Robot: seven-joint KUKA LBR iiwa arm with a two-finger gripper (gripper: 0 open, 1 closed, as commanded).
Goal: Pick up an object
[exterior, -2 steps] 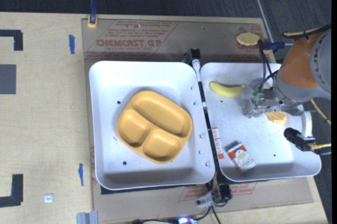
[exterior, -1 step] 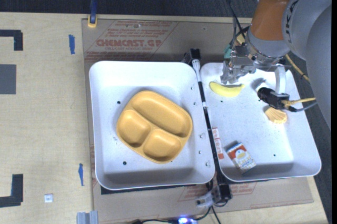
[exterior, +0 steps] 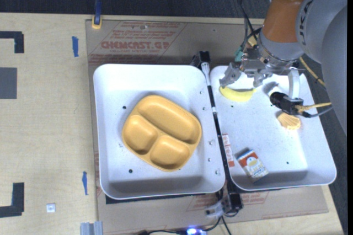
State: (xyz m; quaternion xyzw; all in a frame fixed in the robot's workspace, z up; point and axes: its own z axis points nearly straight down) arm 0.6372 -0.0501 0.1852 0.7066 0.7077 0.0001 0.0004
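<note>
The left white bin [exterior: 105, 118] holds a yellow moulded plastic tray with three compartments [exterior: 160, 132], light but wide and slick, poor for a two-finger pinch. The right white bin [exterior: 320, 170] holds a small carton with orange print [exterior: 252, 164] near its front, a small orange-tan lump [exterior: 290, 121] toward the right, and a yellow curved banana-shaped piece [exterior: 237, 94] at its far left corner. The gripper [exterior: 242, 75] stands spread open just above the banana piece, clasping nothing. That piece looks light, stiff and smooth; pinching across its narrow middle seems safest.
</note>
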